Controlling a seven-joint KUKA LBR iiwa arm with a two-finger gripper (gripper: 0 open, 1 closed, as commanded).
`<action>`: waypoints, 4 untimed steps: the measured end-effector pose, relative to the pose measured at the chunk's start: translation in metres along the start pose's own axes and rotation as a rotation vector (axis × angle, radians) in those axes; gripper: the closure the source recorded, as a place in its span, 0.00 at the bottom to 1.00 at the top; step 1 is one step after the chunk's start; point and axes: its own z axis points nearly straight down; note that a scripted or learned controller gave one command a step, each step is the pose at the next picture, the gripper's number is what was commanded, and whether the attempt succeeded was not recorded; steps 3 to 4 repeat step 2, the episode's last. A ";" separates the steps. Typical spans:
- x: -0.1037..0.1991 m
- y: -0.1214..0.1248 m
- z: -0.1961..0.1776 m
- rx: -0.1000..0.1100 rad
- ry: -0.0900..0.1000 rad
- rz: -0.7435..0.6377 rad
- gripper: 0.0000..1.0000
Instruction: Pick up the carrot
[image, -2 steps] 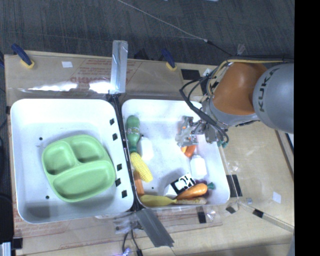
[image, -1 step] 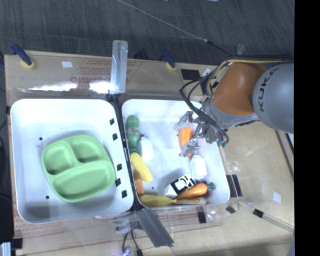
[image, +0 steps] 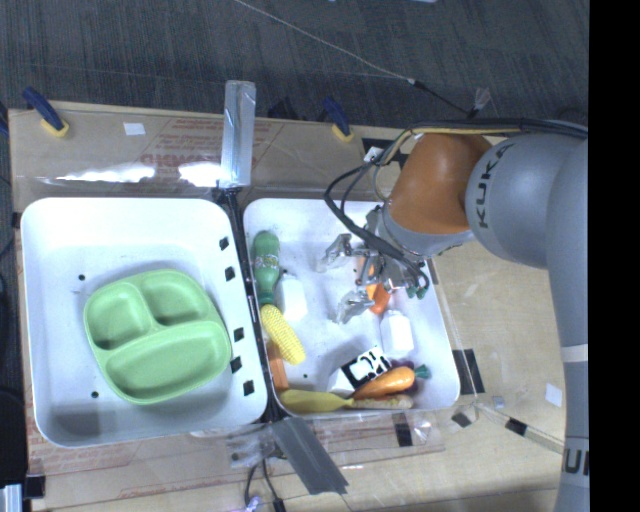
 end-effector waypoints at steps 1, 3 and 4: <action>-0.003 0.000 -0.012 0.004 -0.012 -0.002 1.00; -0.002 0.000 -0.012 0.004 -0.011 -0.003 0.00; -0.002 0.000 -0.012 0.004 -0.011 -0.003 0.00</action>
